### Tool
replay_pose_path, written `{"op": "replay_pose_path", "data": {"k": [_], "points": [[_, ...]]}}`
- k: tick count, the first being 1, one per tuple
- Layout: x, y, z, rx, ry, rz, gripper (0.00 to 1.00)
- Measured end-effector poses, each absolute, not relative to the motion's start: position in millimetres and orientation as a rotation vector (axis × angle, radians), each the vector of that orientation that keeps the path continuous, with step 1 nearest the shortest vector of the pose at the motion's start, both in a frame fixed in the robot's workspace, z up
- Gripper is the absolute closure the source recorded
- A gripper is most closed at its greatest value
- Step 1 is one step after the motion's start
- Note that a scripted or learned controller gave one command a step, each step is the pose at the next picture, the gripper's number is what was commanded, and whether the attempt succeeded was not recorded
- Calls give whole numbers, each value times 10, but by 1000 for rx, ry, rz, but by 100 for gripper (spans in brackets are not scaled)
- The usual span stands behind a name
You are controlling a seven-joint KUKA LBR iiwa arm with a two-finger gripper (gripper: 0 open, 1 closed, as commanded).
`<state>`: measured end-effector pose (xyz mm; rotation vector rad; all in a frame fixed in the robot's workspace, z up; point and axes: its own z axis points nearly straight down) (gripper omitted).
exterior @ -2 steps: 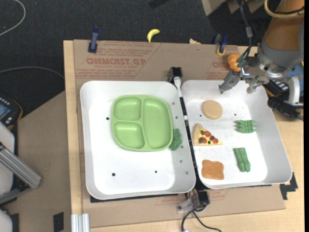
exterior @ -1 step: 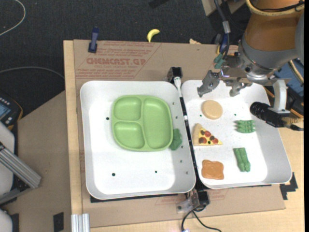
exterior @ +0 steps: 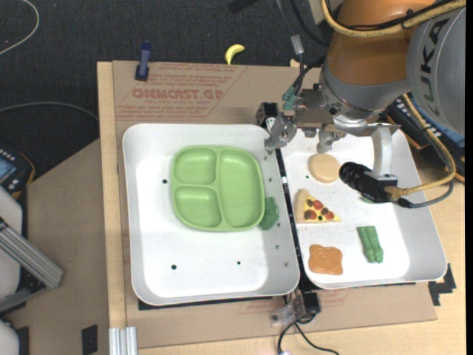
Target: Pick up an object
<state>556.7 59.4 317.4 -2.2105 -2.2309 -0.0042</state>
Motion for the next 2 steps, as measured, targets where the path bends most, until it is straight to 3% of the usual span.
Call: {"op": "replay_pose_path", "data": {"k": [1,2], "points": [[5604,1341,3189,-2212,-2231,-5,0],[5189,2046,3669,-2210,-2233,-11,0]]}}
